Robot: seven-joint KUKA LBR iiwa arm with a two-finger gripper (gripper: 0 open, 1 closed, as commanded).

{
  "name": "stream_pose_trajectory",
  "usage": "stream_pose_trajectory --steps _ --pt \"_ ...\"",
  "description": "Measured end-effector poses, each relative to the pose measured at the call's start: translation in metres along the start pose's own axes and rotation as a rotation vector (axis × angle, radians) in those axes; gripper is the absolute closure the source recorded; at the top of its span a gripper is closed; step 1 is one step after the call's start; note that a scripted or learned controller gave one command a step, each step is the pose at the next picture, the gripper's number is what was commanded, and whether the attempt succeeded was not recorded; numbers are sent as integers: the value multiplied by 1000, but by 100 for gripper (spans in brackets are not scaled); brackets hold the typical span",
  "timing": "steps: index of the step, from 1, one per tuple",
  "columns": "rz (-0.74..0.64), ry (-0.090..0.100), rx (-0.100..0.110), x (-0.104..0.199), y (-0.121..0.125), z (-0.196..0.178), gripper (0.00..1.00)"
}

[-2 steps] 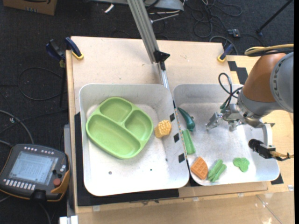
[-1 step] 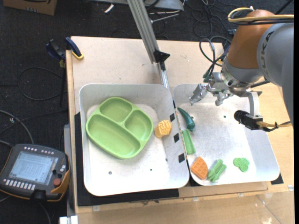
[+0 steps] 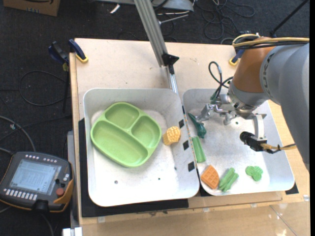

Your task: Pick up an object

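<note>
Two shallow white plastic bins (image 3: pixel 98 181) sat on the worktop; right of the green divided plate (image 3: pixel 126 133), the end effector (image 3: pixel 197 118) hovered above a dark-green toy vegetable (image 3: pixel 200 129), its state unclear, likely poised to grasp.

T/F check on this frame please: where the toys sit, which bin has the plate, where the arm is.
1. The green divided plate lies in the left bin. True.
2. The yellow corn piece lies on the plate. False: it lies on the bin floor just right of the plate.
3. The orange waffle-like piece lies in the right bin, near its front edge. True.
4. The gripper hangs over the left bin. False: it is over the right bin, by the dark green toy near the divider.
5. The right bin contains several green toys. True.
</note>
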State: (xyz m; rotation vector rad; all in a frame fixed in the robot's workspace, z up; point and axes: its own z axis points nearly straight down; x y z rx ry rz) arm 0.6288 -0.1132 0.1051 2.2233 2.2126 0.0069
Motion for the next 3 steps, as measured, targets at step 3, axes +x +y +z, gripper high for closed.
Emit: stream_pose_trajectory --steps 3 --pt "-3 -1 7 -79 -18 10 0"
